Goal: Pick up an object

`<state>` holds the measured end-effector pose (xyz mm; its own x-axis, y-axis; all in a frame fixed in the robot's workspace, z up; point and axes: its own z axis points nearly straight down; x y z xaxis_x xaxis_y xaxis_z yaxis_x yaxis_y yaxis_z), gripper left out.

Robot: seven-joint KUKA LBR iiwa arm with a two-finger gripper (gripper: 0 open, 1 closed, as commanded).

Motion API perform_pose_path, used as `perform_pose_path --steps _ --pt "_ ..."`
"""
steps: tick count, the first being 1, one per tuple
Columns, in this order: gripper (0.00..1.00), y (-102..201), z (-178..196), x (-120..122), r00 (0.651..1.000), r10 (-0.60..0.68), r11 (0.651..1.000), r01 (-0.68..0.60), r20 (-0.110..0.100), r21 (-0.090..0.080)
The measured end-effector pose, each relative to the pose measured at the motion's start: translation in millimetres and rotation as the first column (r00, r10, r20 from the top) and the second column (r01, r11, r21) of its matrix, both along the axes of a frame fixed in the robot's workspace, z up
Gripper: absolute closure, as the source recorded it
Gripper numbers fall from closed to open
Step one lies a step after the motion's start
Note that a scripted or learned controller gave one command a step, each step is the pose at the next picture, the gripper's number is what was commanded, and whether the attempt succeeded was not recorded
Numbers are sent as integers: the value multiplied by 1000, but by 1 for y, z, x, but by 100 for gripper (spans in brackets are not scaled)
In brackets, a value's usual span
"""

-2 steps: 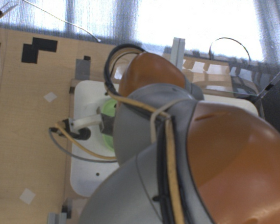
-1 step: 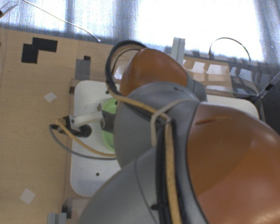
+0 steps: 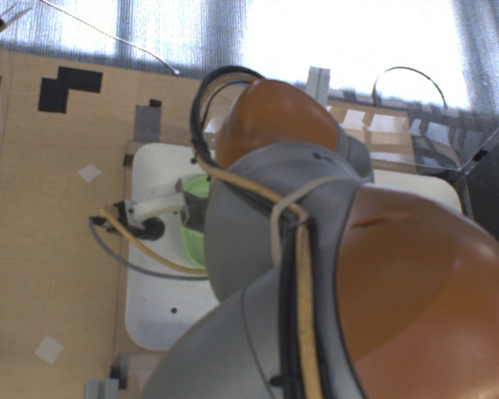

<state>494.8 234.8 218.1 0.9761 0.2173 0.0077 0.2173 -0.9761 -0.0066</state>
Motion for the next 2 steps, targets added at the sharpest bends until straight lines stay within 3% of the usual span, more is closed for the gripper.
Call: perform_pose_path --steps 1,2 --pt "100 0 11 1 1000 1 1000 -1 2 2" --pt "100 0 -24 -8 1000 -14 1000 14 -7 -8"
